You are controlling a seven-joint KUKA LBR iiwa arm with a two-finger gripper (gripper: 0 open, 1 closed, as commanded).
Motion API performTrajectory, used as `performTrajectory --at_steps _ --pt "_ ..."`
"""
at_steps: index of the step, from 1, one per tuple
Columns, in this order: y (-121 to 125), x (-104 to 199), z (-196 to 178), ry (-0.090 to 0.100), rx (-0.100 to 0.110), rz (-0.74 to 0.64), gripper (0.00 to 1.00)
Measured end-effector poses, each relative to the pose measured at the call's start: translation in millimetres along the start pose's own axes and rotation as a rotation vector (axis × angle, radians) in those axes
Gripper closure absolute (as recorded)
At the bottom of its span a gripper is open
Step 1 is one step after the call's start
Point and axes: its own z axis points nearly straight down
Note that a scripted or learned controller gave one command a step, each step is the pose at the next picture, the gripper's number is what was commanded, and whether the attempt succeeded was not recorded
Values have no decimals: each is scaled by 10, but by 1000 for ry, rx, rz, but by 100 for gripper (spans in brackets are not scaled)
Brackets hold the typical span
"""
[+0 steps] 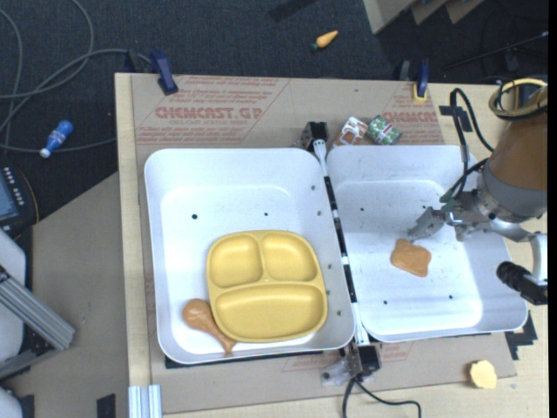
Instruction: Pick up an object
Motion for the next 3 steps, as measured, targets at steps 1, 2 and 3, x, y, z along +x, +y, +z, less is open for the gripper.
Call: performTrajectory --at_steps 1,2,3 --pt "-37 396 652 3 8 -3 0" --pt "-215 329 611 3 4 0 0" --pt "-201 321 502 -1 -1 0 100"
